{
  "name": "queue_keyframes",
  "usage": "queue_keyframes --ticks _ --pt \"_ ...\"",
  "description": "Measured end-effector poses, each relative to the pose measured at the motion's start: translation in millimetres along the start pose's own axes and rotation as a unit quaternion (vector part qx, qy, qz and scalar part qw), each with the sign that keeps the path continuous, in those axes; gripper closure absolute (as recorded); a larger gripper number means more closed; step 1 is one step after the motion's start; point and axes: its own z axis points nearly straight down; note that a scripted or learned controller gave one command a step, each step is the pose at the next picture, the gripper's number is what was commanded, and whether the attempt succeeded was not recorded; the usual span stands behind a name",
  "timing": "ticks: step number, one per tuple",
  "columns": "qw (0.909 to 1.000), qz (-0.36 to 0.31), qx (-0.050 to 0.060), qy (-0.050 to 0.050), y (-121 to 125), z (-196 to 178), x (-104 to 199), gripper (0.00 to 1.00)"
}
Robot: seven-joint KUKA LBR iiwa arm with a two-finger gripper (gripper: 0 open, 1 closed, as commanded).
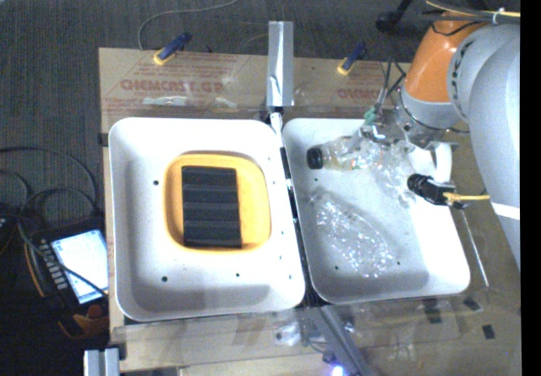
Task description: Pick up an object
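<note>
The right bin's [439, 277] near floor carries a crinkled clear plastic piece [355, 235], lying flat and free, well clear of the arm. In the left bin [127, 222], a yellow tray [258, 205] with a black ribbed insert [210, 207] lies flat at centre. Farther back in the right bin, a clear bottle [342, 155] with a dark cap lies on its side along the far wall, likely the pick target, since the gripper [390, 131] hovers low over its base end. Clutter and glare hide the grip, so whether it has closed on anything cannot be told.
</note>
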Motion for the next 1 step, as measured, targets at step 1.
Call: queue_keyframes --ticks 1 --pt "0.9912 -0.132 0.013 -0.007 13.5 24.1 -13.2 0.00"
